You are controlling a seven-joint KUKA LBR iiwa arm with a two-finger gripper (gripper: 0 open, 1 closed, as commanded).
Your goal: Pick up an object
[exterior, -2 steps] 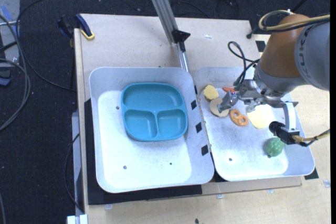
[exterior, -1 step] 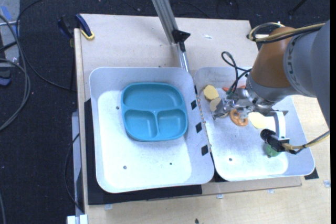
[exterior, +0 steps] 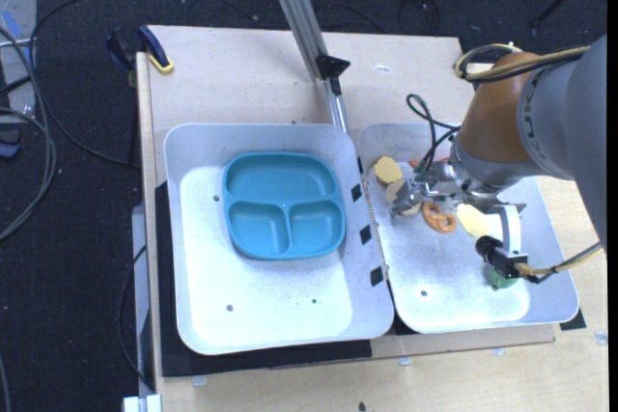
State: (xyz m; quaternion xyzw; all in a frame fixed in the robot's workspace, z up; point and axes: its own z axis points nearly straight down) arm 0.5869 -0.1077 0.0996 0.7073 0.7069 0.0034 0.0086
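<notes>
Two shallow white plastic bins (exterior: 193,304); a glossy blue three-compartment tray (exterior: 285,206) sits left of the gripper (exterior: 417,198), whose state I cannot tell, beside an orange ring (exterior: 441,220).

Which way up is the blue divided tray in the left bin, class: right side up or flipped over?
Right side up. The blue divided tray lies flat in the left bin with its three hollow compartments facing up.

The blue tray (exterior: 284,206) fills the upper middle of the left bin (exterior: 193,304); bare bin floor lies below it and to its left. Right of the tray, across the bin rims, the arm (exterior: 521,125) overhangs a cluster of small objects (exterior: 439,217); open floor remains below them.
</notes>
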